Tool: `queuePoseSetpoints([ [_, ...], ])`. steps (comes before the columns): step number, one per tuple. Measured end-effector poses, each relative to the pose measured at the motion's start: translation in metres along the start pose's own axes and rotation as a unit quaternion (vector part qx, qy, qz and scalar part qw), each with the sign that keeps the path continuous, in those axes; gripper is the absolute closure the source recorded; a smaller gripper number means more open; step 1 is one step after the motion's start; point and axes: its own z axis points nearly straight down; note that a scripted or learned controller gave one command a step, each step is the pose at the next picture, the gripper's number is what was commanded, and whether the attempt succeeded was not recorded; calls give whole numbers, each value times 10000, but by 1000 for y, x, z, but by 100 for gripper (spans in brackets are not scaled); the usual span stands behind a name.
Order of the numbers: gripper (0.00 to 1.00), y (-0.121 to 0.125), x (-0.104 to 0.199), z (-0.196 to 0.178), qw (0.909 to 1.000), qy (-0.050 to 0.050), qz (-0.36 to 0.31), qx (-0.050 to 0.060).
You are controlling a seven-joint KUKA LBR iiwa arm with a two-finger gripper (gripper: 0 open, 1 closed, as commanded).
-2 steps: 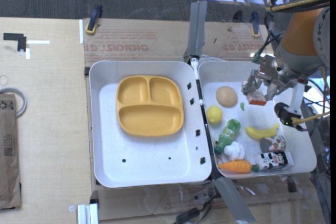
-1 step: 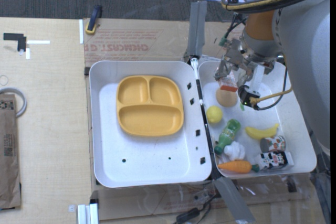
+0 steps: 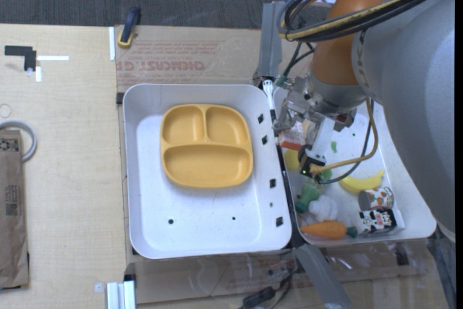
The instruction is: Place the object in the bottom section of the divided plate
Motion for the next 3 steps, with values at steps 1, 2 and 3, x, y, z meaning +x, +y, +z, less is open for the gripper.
queuePoseSetpoints([
  [1,100,-51,35,0,9997,-6,235,3],
  [2,100,-73,-27,1,10000,-4,-98,4],
  [3,100,-52,44,1,9985,-9,-539,-1],
])
